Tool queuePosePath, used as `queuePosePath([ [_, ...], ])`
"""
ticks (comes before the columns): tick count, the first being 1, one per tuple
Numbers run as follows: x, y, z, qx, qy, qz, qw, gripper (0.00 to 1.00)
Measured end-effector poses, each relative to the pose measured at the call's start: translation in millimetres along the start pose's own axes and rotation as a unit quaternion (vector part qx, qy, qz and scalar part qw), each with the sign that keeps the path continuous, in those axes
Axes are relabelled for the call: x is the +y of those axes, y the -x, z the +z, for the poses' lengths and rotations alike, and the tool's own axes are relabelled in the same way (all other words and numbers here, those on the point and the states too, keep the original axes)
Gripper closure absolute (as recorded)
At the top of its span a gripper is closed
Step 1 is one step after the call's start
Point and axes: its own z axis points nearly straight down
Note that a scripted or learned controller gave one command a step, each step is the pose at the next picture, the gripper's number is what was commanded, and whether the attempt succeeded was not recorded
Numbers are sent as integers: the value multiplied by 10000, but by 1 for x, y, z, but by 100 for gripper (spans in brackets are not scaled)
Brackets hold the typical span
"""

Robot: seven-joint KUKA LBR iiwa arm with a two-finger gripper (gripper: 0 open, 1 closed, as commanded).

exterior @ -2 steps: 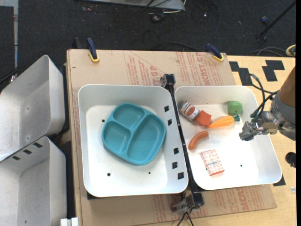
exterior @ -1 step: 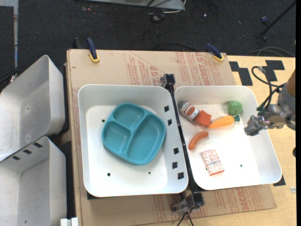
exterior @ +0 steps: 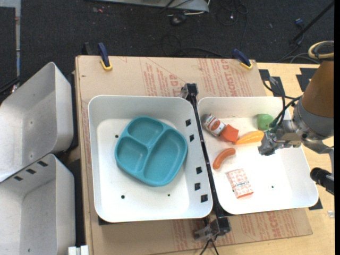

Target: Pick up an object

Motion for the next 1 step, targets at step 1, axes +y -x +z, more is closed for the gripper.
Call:
queuePosePath([
  [1,4,-49,11,2,-3,-2,10000,100],
])
